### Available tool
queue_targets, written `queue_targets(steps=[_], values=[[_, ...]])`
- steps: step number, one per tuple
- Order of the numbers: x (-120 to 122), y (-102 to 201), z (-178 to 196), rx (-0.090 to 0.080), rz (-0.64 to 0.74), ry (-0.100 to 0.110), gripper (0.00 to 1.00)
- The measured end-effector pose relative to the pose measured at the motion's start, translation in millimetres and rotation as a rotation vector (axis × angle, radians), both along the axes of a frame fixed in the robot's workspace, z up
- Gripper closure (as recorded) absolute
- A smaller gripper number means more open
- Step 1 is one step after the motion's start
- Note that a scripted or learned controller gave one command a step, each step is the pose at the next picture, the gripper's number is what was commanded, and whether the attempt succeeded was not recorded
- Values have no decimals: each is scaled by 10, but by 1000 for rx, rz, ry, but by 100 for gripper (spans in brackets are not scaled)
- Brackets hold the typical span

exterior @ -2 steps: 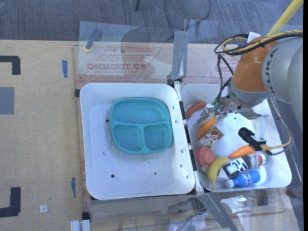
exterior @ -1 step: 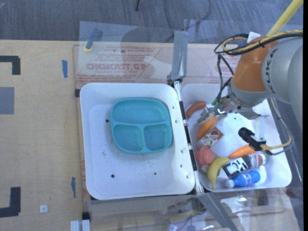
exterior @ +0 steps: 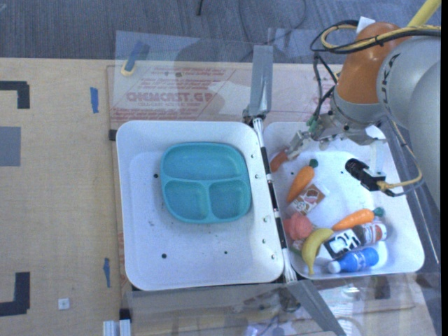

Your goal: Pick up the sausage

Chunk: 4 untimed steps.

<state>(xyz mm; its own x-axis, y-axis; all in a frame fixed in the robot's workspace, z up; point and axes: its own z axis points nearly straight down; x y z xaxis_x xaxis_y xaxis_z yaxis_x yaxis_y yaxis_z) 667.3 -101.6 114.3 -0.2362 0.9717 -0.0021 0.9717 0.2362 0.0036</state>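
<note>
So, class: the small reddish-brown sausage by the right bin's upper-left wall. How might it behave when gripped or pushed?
The small reddish-brown sausage looks rounded, so it would probably roll if nudged sideways. Its surface seems smooth, so it might slip between the fingers. Lying against the white bin's wall, it may be awkward for the two-finger gripper to straddle.

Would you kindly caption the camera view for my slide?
Arm's hand hovers by the sausage in the right bin; teal plate sits in the left bin.
</note>
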Motion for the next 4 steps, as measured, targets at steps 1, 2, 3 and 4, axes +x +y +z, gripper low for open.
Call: queue_targets(steps=[1, 2, 3, 4], values=[[13, -15, -206, -7, 42, 2, 0], [3, 477, 1621, 0, -10, 0, 0], [0, 514, 1710, -1, -1, -2, 0], [0, 629, 713, 1, 103, 2, 0]])
